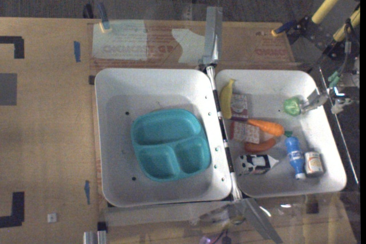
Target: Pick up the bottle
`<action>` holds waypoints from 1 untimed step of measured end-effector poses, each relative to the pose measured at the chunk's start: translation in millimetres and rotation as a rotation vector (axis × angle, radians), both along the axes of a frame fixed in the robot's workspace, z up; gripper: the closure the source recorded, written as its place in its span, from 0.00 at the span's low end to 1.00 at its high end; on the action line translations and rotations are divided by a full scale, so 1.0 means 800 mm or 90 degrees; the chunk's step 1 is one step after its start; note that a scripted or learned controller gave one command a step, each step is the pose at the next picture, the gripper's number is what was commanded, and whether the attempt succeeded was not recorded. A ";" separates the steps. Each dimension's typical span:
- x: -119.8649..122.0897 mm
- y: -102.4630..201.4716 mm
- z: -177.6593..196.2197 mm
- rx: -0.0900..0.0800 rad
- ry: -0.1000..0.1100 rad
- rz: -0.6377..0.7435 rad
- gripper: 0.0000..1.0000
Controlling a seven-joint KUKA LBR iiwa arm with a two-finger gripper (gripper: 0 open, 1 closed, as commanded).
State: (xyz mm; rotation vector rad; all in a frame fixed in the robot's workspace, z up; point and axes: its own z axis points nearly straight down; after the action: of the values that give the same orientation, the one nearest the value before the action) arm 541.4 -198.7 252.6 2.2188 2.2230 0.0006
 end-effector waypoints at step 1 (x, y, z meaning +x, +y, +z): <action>0.037 -0.020 -0.196 0.007 0.000 -0.040 0.00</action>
State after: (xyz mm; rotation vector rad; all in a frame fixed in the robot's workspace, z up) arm 570.8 -214.5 95.6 2.2926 2.1578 0.0122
